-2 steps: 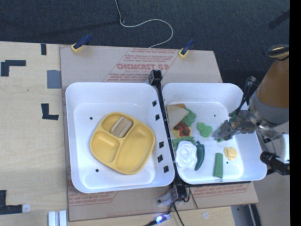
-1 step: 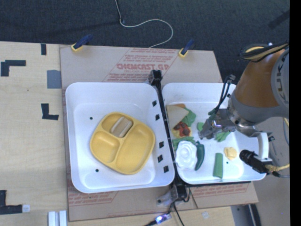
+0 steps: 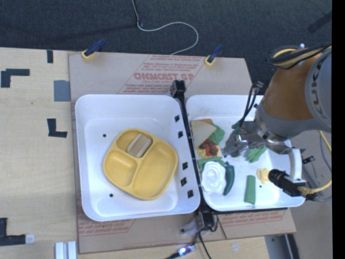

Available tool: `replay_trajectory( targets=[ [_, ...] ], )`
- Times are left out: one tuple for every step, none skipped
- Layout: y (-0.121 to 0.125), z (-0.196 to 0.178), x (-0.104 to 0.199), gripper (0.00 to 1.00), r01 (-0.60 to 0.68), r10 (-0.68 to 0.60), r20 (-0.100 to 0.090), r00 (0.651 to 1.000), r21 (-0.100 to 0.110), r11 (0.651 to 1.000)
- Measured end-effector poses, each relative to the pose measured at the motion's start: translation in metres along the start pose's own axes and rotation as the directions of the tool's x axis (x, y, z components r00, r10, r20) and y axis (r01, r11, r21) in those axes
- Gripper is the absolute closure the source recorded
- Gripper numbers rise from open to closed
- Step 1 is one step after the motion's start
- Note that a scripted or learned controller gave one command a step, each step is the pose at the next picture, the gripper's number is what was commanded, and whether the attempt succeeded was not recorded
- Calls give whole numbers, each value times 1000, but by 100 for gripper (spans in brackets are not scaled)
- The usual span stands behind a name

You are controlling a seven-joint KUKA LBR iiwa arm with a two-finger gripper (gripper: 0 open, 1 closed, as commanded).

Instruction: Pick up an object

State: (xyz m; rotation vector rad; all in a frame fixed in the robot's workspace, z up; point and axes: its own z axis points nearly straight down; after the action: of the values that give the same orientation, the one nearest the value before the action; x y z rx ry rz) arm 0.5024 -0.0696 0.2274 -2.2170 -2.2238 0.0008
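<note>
Hovering low in the right bin point(image 3: 280, 198), gripper point(image 3: 235, 144), finger state indeterminate. Nearest item: 1 green pepper point(image 3: 229, 178), seemingly light, smooth, likely slippery; grip mid-body.

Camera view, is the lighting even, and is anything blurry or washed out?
Camera view: bright, even light with soft shadows; the white bins look nearly washed out; the yellow plate is sharp; the gripper and the small items under it look soft and hard to separate.

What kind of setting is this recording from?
Probably a robot lab bench: two white bins clamped on cardboard, toy food in the right one, a yellow plate in the left, and the arm reaching in.
</note>
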Motion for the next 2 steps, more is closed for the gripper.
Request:
replay_trajectory(
  targets=[
    [1, -6, -12, 100, -2, 2, 0, 1000, 1, 1000],
    [-6, -2, -7, 100, -3, 3, 1, 1000, 2, 1000]
  ],
)
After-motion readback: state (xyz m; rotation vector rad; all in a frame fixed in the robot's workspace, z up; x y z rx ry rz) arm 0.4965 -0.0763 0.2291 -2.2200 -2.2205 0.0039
